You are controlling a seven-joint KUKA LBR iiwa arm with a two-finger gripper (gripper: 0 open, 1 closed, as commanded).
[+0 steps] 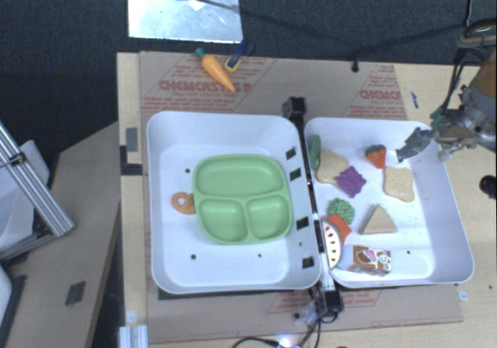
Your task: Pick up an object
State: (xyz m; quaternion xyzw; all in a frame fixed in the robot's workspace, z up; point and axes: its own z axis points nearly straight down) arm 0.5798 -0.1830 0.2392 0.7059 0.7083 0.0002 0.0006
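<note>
Your table (132,183) carries two white bins side by side, seen from above at a slant. The left bin (167,261) holds a green divided plate (241,197) near its middle, with a small pretzel (183,203) just beside the plate's left edge. The right bin (450,253) holds the toy food you could pick: a slice of bread (399,183) near the right wall, a tan wedge (378,220) below it, a second tan piece (332,166) toward the left wall, a purple cluster (352,180) touching that piece, a broccoli floret (340,210), a strawberry (376,155) near the far side, a watermelon slice (335,234) against the divider and a small printed carton (372,259) at the near edge. The arm (475,117) reaches in from the right, and your hand (412,146) hangs over the bin's far right corner, just right of the strawberry and above the bread; you cannot tell how wide it stands, and nothing shows in it. A carrot (217,71) lies on the table behind the left bin.
</note>
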